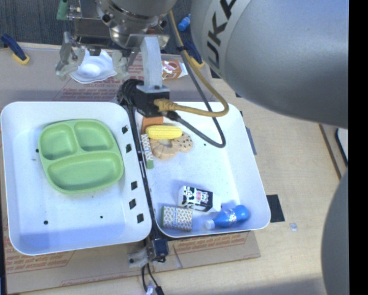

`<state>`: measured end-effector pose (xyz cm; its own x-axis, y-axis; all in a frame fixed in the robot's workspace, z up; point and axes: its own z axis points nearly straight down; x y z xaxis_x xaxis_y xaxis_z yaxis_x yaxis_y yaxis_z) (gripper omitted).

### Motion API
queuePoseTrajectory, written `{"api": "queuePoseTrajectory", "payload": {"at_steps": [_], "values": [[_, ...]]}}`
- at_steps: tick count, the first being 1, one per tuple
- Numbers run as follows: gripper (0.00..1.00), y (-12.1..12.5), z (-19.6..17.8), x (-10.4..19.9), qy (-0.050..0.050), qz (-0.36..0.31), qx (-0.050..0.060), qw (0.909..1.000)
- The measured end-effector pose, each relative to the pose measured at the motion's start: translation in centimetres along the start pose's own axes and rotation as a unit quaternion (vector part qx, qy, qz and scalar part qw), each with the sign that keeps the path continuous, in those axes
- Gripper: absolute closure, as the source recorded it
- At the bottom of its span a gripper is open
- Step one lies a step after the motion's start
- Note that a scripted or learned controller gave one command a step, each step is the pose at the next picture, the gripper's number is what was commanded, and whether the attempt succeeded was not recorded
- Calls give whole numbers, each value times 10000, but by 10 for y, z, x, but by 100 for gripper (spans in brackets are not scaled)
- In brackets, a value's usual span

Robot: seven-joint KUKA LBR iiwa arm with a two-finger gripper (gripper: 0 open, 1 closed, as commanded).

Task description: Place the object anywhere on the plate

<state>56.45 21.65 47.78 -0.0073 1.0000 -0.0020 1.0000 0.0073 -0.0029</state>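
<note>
White object (93, 70) lies between the end effector's (91, 63) wide-spread fingers (64, 60), beyond the green plate (80, 155).

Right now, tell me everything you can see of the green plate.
The green plate is pale, matte, plastic-looking, with rounded corners and a raised rim. Ridges split it into three compartments: two small at the far side, one long nearer the camera. It lies flat, right side up, on the floor of the left bin, in its far half, touching only that floor. All three compartments are bare.
</note>
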Motion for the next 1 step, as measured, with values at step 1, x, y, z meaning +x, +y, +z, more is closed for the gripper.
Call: {"api": "queuePoseTrajectory", "payload": {"at_steps": [1], "values": [[100, 0, -11, 1, 2, -33, -14, 10000]]}}
